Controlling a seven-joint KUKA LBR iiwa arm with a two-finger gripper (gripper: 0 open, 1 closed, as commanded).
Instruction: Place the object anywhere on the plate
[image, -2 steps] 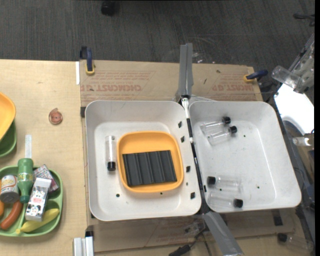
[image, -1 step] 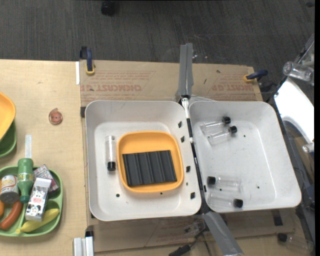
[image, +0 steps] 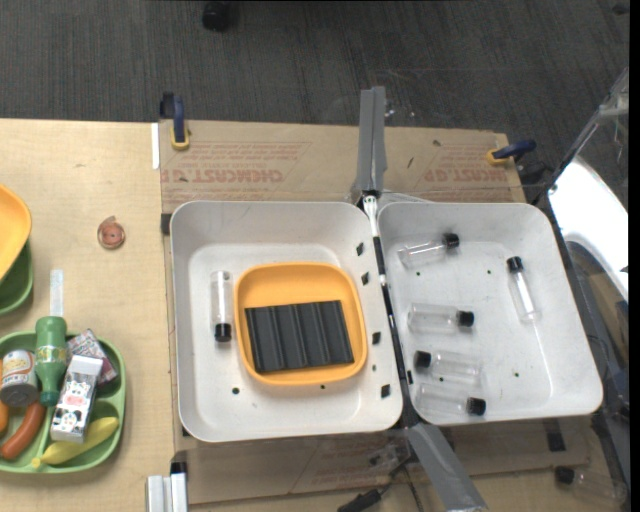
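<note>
The vials are clear, smooth and round, so a vial (image: 440, 319) from the right bin (image: 560, 300) may slip out of a grasp. It may also roll over the low rim of the orange plate (image: 300, 279) in the left bin (image: 195, 400) if it is released across the black ridged mat (image: 300, 335); one vial (image: 221, 305) lies already just beside the plate, on the bin floor and not on it. About the gripper one cannot tell if it is released or clenched, and nothing is seen held in it.
</note>
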